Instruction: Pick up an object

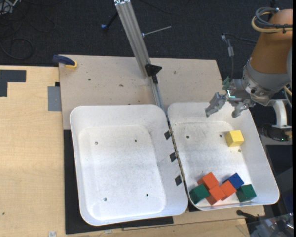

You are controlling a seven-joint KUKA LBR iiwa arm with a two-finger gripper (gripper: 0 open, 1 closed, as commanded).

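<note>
Spread wide and holding nothing, my gripper (pixel 227 105) hovers over the right bin's (pixel 197 132) far edge, near the yellow block (pixel 234 138).

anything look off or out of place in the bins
Nothing looks spilled or damaged. The one oddity: a yellow block sits alone mid-way up the right bin, apart from the orange, green and blue blocks bunched at its near end. The gripper hangs over that bin's far edge with nothing between its open fingers.

Arm (pixel 271 43) cut off at right edge, green block (pixel 199 193) partly hidden
</note>
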